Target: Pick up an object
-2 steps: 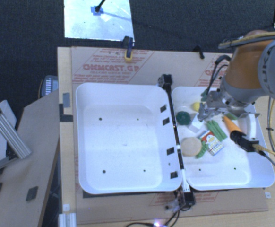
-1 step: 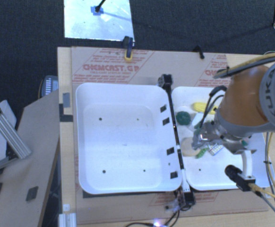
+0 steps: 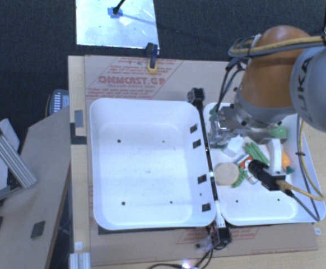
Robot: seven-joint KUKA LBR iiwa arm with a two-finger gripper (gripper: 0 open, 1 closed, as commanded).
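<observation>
My gripper [image 3: 219, 130] hangs low over the far left corner of the right bin [image 3: 258, 209], under the orange wrist band [image 3: 275, 66]. Just in front of it a tan round disc [image 3: 226, 173] lies near the bin's left wall. To the right of the disc lies a pile of small things: green pieces [image 3: 256, 152], a white piece [image 3: 275, 150], an orange bit [image 3: 287, 160] and a small red piece [image 3: 243, 161]. Another green piece [image 3: 278, 131] pokes out from under the arm. The arm hides the back of this bin.
The left bin [image 3: 146, 161] sits beside the right one, with black clips [image 3: 197, 144] along the shared wall. A black plug and yellow cable [image 3: 275, 184] cross the right bin. A shiny metal plate [image 3: 116, 14] lies behind the bench.
</observation>
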